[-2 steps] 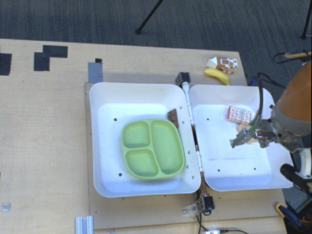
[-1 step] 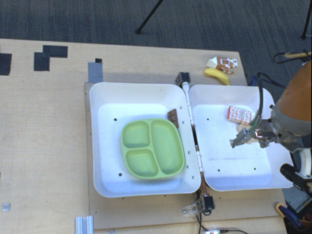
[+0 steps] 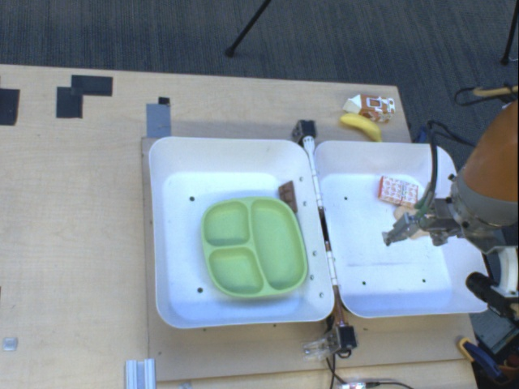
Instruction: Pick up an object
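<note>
While the gripper hangs low over the right bin, its dark fingers point left and I can't tell whether they are apart or together, nor whether anything sits between them. Just beyond it on the far side lies a small red-and-white patterned packet, flat on the bin floor, and a small tan piece lies between packet and gripper, very close to the fingers; whether it touches them I cannot say. Behind the gripper the grey wrist runs off to the right, up into the arm's orange band. Moving left across the divide, the left bin holds a light green divided plate with three compartments, lying flat toward its near right. A small brown object rests just past the plate's far right corner, against the bin wall. Out on the bench beyond the right bin's far edge sit a yellow banana and a little orange-and-white carton, side by side
</note>
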Robot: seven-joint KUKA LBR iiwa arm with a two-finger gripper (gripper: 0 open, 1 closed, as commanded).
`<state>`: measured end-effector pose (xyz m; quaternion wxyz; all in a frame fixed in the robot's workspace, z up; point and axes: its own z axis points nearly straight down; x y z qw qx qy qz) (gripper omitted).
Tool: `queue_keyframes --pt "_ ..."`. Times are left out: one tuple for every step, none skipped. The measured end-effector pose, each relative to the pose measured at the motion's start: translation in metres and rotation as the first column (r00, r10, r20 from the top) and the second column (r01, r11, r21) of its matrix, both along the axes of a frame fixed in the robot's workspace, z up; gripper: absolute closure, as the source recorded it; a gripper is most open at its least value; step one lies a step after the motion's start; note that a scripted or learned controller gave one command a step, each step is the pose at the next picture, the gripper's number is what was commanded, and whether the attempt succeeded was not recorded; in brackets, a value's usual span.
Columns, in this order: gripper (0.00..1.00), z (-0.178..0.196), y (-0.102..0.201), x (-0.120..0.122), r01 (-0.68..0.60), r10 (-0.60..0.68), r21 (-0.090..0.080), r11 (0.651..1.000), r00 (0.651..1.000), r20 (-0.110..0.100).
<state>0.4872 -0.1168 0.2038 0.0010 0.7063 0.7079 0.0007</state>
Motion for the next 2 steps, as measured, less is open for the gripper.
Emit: queue_keyframes --pt "0.0 0.0 0.0 0.0 0.0 0.0 0.0 1.0 1.0 0.0" --pt "0.0 -0.02 -0.09 0.0 0.0 0.0 -0.002 1.0 1.0 0.0"
